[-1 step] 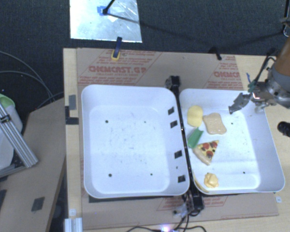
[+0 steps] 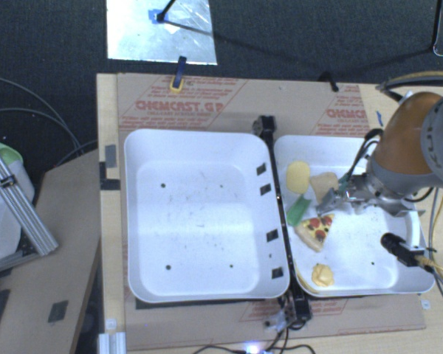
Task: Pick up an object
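The right bin [image 2: 369,147] holds several toy foods. A yellow lemon-like piece [image 2: 298,175] lies at its far left, with a beige wedge [image 2: 325,182] just to its right. Below them are a green piece [image 2: 298,209] and a pizza slice [image 2: 315,231] with red dots. A small yellow lump [image 2: 323,274] rests near the front wall. My gripper [image 2: 333,201] reaches in from the right and hangs low over the spot between the beige wedge and the pizza slice. Nothing shows between its fingers.
The left bin [image 2: 199,140] stands beside the right one, with a black clip strip [image 2: 269,190] between them. Cardboard [image 2: 207,102] lies under both bins. A silver sheet [image 2: 161,21] lies on the dark floor behind.
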Robot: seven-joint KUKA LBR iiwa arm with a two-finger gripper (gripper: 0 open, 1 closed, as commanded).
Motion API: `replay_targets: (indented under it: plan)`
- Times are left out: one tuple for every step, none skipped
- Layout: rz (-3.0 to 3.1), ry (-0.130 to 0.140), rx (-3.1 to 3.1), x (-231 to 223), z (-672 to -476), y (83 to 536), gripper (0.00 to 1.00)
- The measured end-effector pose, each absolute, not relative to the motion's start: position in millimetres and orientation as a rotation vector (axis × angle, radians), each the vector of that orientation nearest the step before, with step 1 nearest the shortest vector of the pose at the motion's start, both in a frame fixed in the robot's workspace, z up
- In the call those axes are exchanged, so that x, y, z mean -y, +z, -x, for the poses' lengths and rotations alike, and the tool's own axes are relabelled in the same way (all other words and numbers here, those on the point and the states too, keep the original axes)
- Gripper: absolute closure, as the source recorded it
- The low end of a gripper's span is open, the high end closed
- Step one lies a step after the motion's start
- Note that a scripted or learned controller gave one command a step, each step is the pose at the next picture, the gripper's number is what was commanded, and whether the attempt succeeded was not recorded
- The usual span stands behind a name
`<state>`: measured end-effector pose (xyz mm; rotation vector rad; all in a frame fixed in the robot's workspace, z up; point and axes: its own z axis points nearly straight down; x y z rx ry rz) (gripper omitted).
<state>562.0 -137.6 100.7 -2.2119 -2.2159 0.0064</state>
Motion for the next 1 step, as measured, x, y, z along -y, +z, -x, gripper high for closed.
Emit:
replay_targets:
  plan:
    - [2.211,-0.002,2.229,86.3,-576.0,83.6,0.0]
